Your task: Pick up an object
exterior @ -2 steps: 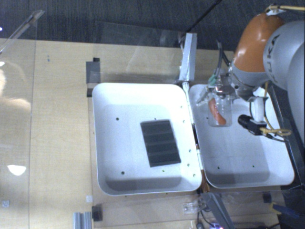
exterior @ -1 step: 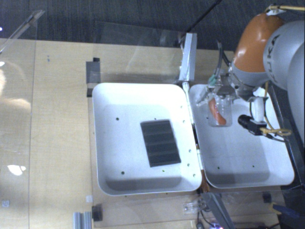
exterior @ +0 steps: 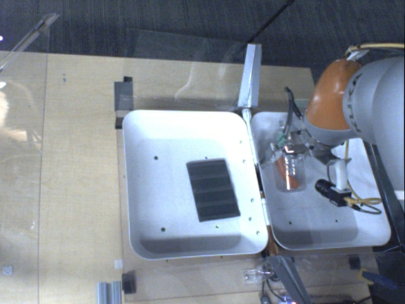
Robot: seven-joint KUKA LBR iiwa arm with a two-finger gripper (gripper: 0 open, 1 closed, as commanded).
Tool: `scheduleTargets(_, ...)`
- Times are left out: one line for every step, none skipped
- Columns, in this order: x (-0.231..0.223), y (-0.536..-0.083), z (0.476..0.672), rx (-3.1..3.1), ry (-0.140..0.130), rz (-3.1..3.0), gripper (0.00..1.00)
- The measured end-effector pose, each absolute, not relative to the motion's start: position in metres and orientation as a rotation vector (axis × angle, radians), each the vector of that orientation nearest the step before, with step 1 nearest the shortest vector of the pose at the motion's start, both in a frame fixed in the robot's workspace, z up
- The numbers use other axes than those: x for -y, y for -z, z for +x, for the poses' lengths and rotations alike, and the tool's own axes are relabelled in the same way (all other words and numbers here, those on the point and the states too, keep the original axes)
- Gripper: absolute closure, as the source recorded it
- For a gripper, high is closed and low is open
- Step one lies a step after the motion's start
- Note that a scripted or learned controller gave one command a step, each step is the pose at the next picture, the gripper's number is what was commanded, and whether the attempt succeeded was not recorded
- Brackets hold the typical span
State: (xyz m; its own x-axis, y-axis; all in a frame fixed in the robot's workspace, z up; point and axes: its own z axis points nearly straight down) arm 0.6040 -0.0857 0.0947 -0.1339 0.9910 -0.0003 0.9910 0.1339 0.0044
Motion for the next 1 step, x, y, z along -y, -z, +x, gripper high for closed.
scheduleTargets(0.0845,-0.1052,0.6052,-2.364,-0.009,2.061,1.00)
